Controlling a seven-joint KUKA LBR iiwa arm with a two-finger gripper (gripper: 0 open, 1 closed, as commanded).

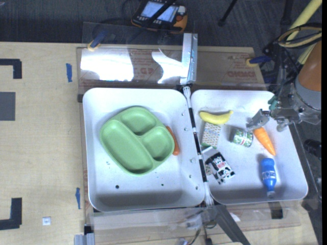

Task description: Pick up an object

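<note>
The arm comes in from the right w/ the gripper (265, 115) over the right bin (294, 188), near its back-right part. The fingers can't be read as spread or pressed together from this angle; nothing shows between them, so no grasp yet. The step in hand looks like the approach, i.e. lining up over a target before the drop. Candidates all lie in the right bin: a small can (241, 137) on its side just beside and below the gripper, a carrot (265, 140) just right of the can, a banana (215, 117) toward the back-left, a blue bottle (268, 174) toward the front, a black-and-white packet (220, 166) near the divider, and a speckled card (211, 135) below the banana. The left bin (97, 188) carries a green divided plate (136, 139) w/ something orange (175, 143) peeking from its right edge. Likely target: can or carrot, being nearest. The next move calls for centring over one only, since they lie close together, then lowering straight and closing on it.
</note>
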